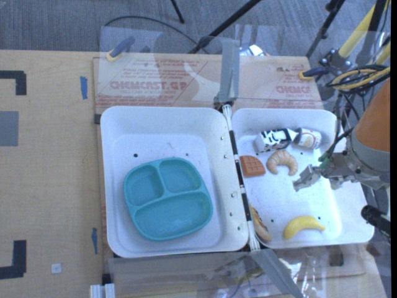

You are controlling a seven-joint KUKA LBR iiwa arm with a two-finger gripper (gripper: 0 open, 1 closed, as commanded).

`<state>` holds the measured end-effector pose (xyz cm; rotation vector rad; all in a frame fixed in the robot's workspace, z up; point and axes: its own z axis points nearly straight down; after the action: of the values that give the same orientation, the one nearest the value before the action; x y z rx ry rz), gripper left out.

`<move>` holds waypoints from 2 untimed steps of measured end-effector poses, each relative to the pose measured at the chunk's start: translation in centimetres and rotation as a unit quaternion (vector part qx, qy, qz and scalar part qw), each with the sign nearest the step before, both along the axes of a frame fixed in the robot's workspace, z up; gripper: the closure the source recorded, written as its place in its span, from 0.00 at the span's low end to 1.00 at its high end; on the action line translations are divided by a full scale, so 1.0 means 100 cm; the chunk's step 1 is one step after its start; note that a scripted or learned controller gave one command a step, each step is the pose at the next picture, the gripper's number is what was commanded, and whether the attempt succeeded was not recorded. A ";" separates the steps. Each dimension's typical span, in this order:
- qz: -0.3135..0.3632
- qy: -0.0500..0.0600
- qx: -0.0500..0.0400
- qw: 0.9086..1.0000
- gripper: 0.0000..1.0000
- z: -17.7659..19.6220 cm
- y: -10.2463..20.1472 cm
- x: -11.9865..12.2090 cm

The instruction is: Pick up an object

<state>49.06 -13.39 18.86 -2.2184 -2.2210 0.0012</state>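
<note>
The right bin (347, 225) holds several toy foods. A yellow banana (303, 226) lies near its front edge, and a tan croissant (283, 162) sits mid-bin with a brown waffle square (252, 166) to its left. At the back are a black-and-white toy (275, 138) and a white-and-brown piece (309, 139). A bread-like piece (260, 224) rests against the bin's left wall. My gripper (308, 177) reaches in from the right and hovers over the bin's right half, just right of the croissant and above the banana. I see nothing held in it.
The left bin (118, 129) carries a teal divided plate (167, 197). A ridge (236, 172) separates the two bins. Cables and yellow tubing (356, 73) hang behind the arm at the upper right. Clear plastic sheeting (161, 82) lies beyond the bins.
</note>
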 end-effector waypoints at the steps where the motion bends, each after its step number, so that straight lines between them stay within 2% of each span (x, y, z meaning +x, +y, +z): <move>1: 0.010 -0.003 -0.001 1.000 0.00 -0.101 -0.022 0.102; 2: 0.040 0.018 0.002 0.999 0.00 -0.105 -0.019 0.161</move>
<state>65.19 -15.25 8.41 -2.1100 -2.2864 0.0366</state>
